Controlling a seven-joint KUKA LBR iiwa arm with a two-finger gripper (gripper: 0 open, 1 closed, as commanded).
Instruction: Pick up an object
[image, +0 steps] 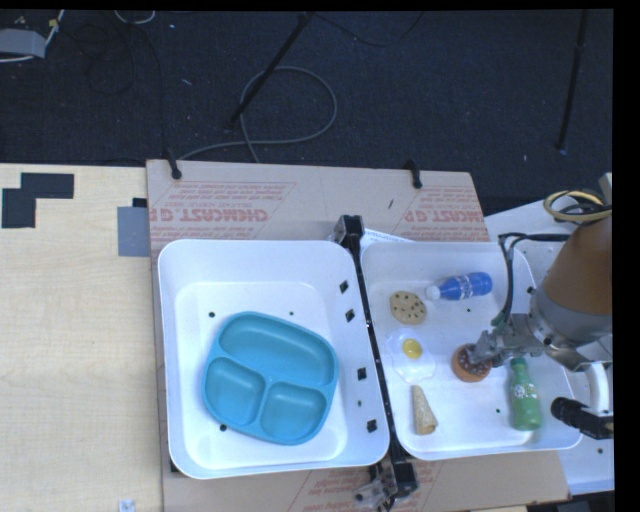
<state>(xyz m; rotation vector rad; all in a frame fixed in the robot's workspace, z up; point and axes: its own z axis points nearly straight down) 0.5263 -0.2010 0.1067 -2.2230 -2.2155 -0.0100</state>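
The right bin (450, 440) holds a blue bottle (465, 287) lying at the back, a round tan cookie (407, 307), a small yellow piece (411, 350), a tan cone (424, 410), a brown round object (468, 364) and a green bottle (522, 395). My gripper (494, 343) hangs low in the right bin, at the upper right edge of the brown round object and just left of the green bottle's cap. The arm's wrist hides part of the bin's right side.
In the left bin (185, 290) lies a blue divided plate (270, 377). A black clip strip (362, 340) runs along the seam between the bins. Cardboard (300, 205) lies under both bins, and cables (575, 205) lie at the right.
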